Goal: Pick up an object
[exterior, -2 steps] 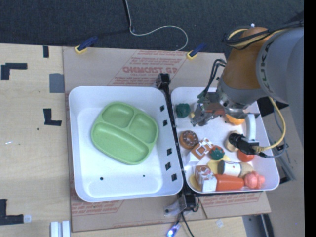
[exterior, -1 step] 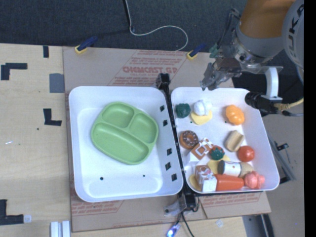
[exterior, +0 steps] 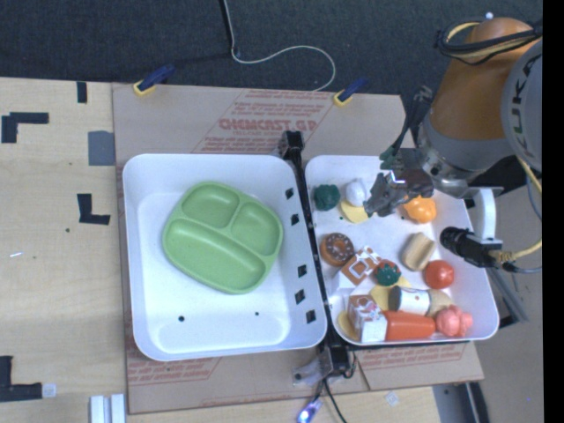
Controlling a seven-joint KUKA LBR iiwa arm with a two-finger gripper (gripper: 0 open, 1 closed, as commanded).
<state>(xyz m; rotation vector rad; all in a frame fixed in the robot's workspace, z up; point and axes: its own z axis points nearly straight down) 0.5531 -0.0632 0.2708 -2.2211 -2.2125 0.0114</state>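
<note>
A grey KUKA arm (exterior: 480, 104) with an orange band reaches in from three o'clock, its dark two-finger gripper (exterior: 385, 196) low over the upper part of the right-hand shallow white bin (exterior: 487, 282). Whether anything sits between the fingers cannot be told from here, nor whether they are apart or together.

The gripper's tip hangs just beside a pale yellow toy piece (exterior: 354, 211) and a small white rounded object (exterior: 355, 189), with a dark green ball-shaped toy (exterior: 327, 196) at its nine o'clock. At its three o'clock lies an orange toy fruit (exterior: 420, 209).

Toward six o'clock the bin holds a brown ring doughnut toy (exterior: 336, 248), a tan bread-roll toy (exterior: 417, 250), a red tomato-like ball (exterior: 438, 274), a long orange carrot-shaped toy (exterior: 410, 326) and a pink lumpy toy (exterior: 453, 322) at the near rim, the last two touching.

The left-hand white bin (exterior: 145, 263) carries a light green plastic divided plate (exterior: 222, 236), lying flat near its centre. Both bins rest on a brown cardboard sheet (exterior: 176, 117).
</note>
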